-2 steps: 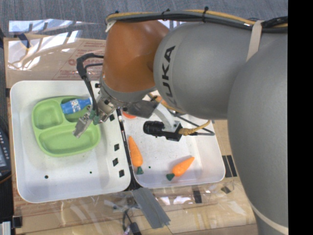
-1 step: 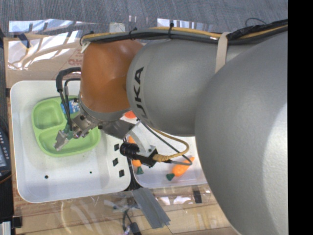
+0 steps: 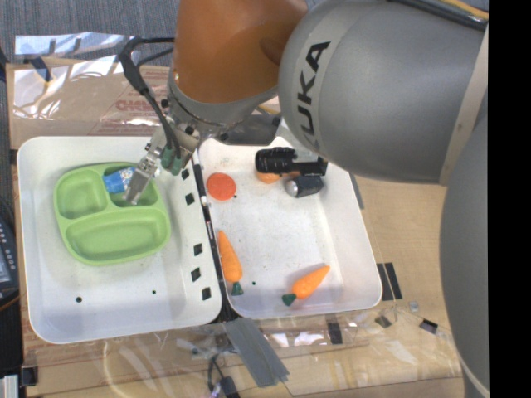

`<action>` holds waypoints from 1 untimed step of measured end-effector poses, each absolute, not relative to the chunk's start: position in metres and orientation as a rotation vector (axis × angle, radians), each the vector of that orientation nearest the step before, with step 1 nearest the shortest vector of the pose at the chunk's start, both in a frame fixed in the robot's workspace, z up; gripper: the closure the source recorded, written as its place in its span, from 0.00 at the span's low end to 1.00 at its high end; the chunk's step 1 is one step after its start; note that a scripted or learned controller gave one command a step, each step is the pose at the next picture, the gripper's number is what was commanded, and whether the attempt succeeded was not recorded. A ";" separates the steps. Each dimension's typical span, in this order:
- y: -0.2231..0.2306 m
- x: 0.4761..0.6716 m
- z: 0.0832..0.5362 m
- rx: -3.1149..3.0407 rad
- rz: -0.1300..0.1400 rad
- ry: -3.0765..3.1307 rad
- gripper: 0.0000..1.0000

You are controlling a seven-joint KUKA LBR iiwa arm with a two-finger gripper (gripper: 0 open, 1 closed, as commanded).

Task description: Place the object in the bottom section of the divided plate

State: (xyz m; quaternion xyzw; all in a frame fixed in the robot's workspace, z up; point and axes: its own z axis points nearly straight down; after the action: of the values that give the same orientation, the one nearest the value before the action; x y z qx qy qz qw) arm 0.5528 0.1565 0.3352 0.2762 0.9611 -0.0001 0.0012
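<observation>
Your claw [image 3: 137, 181] hangs over the upper right compartment of the green divided plate [image 3: 112, 243] in the left bin [image 3: 50, 305]; whether the claw is open, closed or gripping something cannot be told from this view, since its tip overlaps the blue object [image 3: 116, 178] lying in that same compartment. You see the blue object as a small packet with a pale mark on it, partly covered by the claw, so its long axis and heading cannot be read. The plate's large bottom section faces the near edge of the bin, and the smaller upper left compartment sits beside the blue object. In the right bin [image 3: 348, 247] you find an orange round piece [image 3: 221, 186] near the dividing wall, a black item [image 3: 286, 162] and a dark cylinder [image 3: 304, 185] close together at the far side, and two toy carrots: one carrot [image 3: 229, 259] lying along the dividing wall, green end toward you, and a second carrot [image 3: 307, 283] tilted near the front rim. Both bins rest on the surface [image 3: 398, 338].
</observation>
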 end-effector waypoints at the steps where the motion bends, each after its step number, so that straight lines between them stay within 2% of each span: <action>1: 0.183 0.582 0.418 0.918 0.001 3.002 0.00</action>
State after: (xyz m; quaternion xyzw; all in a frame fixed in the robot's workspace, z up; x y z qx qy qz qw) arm 0.5823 0.1831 0.4184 0.2923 0.9563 0.0005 0.0013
